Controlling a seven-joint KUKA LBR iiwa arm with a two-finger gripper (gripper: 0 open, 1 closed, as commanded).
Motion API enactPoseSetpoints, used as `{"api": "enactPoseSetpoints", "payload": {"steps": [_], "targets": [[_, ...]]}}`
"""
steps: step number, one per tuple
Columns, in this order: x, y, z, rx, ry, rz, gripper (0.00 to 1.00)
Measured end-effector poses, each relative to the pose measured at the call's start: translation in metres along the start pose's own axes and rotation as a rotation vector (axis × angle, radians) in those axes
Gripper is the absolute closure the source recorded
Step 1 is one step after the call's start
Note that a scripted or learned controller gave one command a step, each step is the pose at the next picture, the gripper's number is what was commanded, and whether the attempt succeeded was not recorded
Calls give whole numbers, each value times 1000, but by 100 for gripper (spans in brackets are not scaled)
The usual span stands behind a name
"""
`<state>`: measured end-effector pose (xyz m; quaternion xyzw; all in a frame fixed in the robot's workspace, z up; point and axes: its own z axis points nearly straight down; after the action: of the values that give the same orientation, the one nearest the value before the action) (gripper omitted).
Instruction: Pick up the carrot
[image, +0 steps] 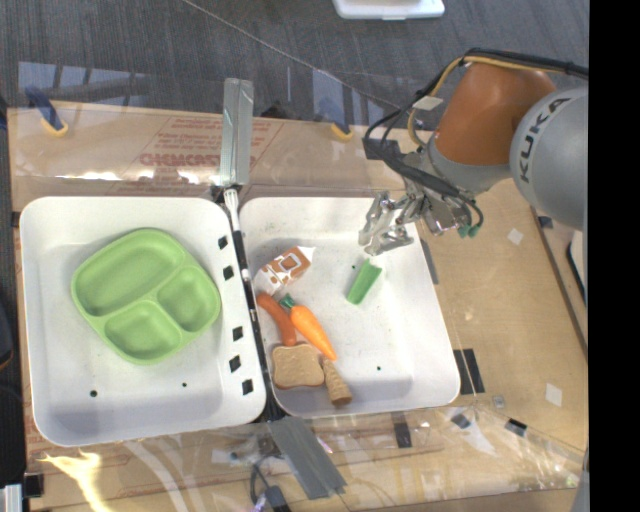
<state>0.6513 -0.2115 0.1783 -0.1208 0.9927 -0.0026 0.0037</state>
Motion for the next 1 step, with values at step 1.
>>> {"api": "enactPoseSetpoints", "payload": {"steps": [1], "targets": [[13, 3, -32, -2, 2, 335, 100]]}}
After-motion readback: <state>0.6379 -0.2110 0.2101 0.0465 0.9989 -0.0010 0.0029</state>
